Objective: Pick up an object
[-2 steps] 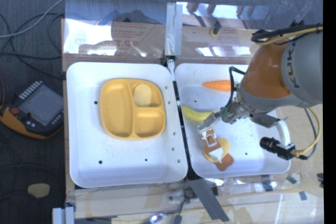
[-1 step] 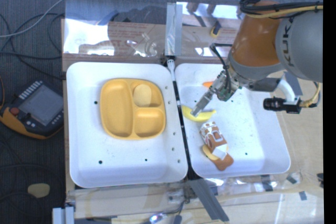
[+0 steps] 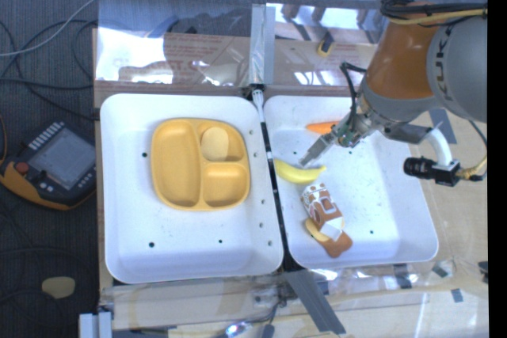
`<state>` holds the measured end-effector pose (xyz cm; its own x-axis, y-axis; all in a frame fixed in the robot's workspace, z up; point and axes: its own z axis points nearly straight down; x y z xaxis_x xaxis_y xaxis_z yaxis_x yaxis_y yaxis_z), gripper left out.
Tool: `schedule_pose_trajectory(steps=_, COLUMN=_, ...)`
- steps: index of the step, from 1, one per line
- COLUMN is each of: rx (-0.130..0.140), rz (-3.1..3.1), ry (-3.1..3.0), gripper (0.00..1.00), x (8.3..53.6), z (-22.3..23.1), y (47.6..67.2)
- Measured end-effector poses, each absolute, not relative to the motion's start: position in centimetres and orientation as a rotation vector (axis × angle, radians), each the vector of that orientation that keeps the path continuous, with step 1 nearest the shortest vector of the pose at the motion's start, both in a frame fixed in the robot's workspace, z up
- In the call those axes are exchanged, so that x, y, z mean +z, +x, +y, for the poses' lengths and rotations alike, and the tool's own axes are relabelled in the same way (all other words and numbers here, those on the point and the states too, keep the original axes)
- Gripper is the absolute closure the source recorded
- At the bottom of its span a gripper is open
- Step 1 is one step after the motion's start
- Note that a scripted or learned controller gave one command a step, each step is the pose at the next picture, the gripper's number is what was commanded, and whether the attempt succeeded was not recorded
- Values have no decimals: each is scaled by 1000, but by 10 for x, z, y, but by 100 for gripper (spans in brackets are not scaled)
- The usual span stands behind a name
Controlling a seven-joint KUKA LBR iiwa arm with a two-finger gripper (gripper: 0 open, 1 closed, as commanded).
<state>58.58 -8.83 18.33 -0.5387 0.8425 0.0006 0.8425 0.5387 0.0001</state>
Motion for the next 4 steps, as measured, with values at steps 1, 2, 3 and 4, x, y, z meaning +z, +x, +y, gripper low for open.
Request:
schedule_pose_trajectory(steps=1, rx=-5, rz=-2795, ry=-1453, gripper=0, x=90, z=-125, y=495)
schedule_pose_trajectory(steps=2, rx=-6, rz=-2915, ry=-1211, gripper=0, x=90, z=-103, y=599)
schedule_pose_trajectory(steps=3, rx=-13, rz=-2757, ry=-1536, gripper=0, x=91, z=-106, y=516)
schedule_pose_trajectory(steps=4, rx=-17, rz=-2644, ry=-1721, gripper=0, x=90, z=-111, y=507)
